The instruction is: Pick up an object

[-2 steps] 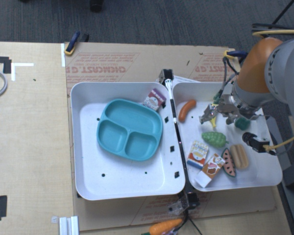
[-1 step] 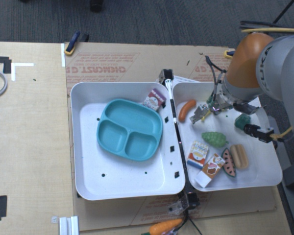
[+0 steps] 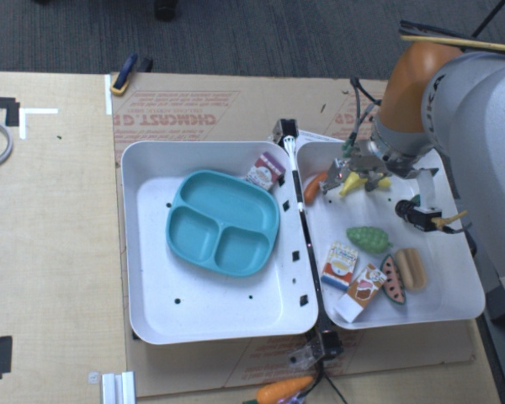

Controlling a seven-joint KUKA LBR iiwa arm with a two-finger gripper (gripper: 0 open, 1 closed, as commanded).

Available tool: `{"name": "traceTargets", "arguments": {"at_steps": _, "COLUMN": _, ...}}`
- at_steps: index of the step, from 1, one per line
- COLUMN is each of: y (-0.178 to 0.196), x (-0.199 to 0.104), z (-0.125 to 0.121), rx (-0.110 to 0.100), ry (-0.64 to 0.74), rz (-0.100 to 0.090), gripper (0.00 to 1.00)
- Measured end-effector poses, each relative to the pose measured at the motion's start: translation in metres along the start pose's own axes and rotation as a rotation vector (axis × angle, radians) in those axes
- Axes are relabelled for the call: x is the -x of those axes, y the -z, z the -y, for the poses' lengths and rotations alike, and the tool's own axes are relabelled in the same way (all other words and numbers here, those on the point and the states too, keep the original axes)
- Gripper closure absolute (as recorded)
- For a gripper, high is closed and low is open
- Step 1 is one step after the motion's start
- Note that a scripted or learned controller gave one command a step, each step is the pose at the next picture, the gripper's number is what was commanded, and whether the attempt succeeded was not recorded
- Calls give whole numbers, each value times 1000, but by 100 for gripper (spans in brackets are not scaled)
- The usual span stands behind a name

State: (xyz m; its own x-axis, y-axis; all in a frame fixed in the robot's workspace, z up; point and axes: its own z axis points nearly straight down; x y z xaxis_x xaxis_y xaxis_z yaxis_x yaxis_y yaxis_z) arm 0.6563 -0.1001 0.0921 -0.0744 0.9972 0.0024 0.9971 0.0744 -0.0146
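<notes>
My gripper (image 3: 342, 179) is low over the far left part of the right bin (image 3: 454, 305). A yellow banana-shaped toy (image 3: 359, 184) lies right against it, on its right side. An orange carrot toy (image 3: 314, 188) sits just to its left by the bin's divider wall. Whether the gripper holds either of them is hidden by the wrist. Nearer the front lie a green leafy toy (image 3: 369, 239), two small cartons (image 3: 341, 266) (image 3: 362, 290), a watermelon slice (image 3: 393, 279) and a hot dog (image 3: 411, 268).
The left bin (image 3: 143, 293) holds a teal divided plate (image 3: 223, 223) and a small packet (image 3: 265, 172) at its far right corner. Another carrot toy (image 3: 284, 387) lies on the cardboard in front of the bins. The grey arm (image 3: 471, 116) covers the right bin's far right side.
</notes>
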Motion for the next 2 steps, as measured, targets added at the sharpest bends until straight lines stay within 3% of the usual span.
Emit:
{"name": "traceTargets", "arguments": {"at_steps": 1, "y": 10, "x": 0, "z": -1, "rx": 9, "ry": 3, "rz": 4, "gripper": 100}}
{"name": "traceTargets", "arguments": {"at_steps": 2, "y": 100, "x": -86, "z": -8, "rx": 15, "ry": -191, "rz": 2, "gripper": 100}}
